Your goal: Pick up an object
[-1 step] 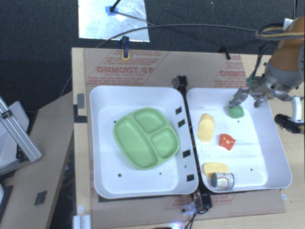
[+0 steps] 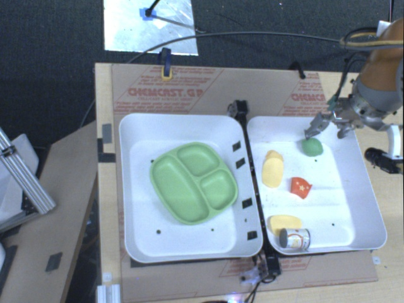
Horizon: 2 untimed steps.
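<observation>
My gripper [image 2: 329, 126] hangs over the far part of the right bin [image 2: 360, 197], its two fingers spread open with nothing between them. A small green ball [image 2: 312, 147] lies just below and left of the fingertips, apart from them. Further toward the front lie a pale yellow block [image 2: 273, 170], a red piece [image 2: 300, 187], a yellow banana-like piece [image 2: 285, 221] and a small tin can [image 2: 295, 239] on its side.
The left bin [image 2: 136, 169] holds a green divided plate [image 2: 194, 182]. A black divider with clips [image 2: 247, 175] runs between the two bins. A black fitting [image 2: 384, 160] sits at the right bin's right rim. Cables cross the dark floor behind the bench.
</observation>
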Motion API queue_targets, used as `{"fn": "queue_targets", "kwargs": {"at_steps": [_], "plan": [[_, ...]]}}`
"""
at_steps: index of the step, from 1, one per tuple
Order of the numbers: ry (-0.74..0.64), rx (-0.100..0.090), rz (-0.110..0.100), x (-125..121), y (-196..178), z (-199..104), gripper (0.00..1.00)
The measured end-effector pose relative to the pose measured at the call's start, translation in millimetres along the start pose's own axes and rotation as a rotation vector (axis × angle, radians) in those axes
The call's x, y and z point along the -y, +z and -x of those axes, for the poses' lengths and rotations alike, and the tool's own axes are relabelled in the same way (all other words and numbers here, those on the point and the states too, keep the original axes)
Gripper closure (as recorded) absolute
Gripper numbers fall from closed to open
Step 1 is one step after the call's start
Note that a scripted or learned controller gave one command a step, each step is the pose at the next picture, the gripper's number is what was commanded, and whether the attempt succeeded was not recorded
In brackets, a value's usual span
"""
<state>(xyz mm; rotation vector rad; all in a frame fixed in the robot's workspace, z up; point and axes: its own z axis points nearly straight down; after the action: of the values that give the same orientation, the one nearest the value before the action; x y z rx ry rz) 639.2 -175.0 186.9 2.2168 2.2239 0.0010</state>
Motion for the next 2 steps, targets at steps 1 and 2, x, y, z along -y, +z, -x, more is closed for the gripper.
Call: {"fn": "queue_targets", "kwargs": {"at_steps": [1,2], "plan": [[0.002,-0.001,-0.004,6.0,59.8,3.2,0.0],[0.001,-0.001,-0.003,6.1,104.3,2.5,0.0]]}}
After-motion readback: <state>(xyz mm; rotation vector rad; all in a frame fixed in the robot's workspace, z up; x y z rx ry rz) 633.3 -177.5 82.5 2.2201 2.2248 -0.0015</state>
